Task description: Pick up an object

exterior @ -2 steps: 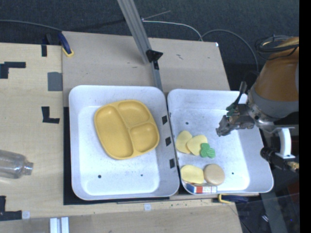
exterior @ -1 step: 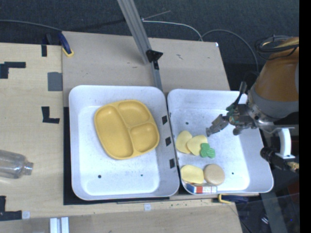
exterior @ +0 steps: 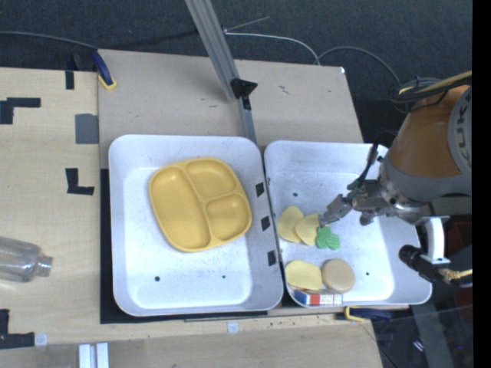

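The arm reached in from the right over the right bin (exterior: 360,156), its claw (exterior: 331,215) low near the bin's middle. Whether the claw was clenched or released could not be told at this size.

Just below the claw tip lay a small green piece (exterior: 329,240), lumpy and roughly as wide as long, so no clear long axis could be read. It touched the lower right edge of a pale yellow piece (exterior: 308,229), which overlapped a second pale yellow piece (exterior: 290,224) on its left. These 2 rounded flat shapes formed a short row running left to right.

Nearer the front wall of the same bin sat a yellow oval piece (exterior: 304,274), long axis left to right, and a tan round piece (exterior: 337,274) touching its right side. A red and white item (exterior: 318,299) lay against the front wall beneath them.

The left bin (exterior: 126,205) held a yellow divided plate (exterior: 199,203) with 3 compartments, tilted diagonally. A clear plastic bottle (exterior: 21,259) lay on its side on the desk (exterior: 46,152), well apart at the left. A grey metal bar (exterior: 211,33) slanted down toward the bins from the top.
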### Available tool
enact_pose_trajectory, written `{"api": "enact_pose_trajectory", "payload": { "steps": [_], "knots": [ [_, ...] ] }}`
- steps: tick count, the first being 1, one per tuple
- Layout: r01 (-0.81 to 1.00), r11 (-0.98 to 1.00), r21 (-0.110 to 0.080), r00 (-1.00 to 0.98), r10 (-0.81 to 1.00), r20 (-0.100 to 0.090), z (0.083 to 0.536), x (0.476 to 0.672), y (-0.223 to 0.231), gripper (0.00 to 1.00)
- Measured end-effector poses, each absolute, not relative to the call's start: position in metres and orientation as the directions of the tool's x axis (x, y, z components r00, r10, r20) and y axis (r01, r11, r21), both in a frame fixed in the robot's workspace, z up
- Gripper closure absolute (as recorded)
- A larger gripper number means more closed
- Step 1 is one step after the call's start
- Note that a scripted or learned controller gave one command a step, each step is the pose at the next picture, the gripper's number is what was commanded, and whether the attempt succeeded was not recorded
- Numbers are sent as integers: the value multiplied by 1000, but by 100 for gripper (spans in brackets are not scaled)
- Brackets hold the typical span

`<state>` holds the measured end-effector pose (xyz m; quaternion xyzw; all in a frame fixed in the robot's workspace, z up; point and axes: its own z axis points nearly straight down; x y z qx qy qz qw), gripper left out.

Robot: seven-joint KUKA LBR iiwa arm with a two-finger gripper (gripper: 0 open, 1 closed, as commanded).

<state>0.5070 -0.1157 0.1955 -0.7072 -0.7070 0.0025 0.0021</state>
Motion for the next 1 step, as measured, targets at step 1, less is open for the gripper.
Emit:
{"api": "enact_pose_trajectory", "payload": {
  "steps": [1],
  "knots": [
    [1000, 3, -3, -3, 1000, 1, 208, 508, -114, 100]
  ]
}}
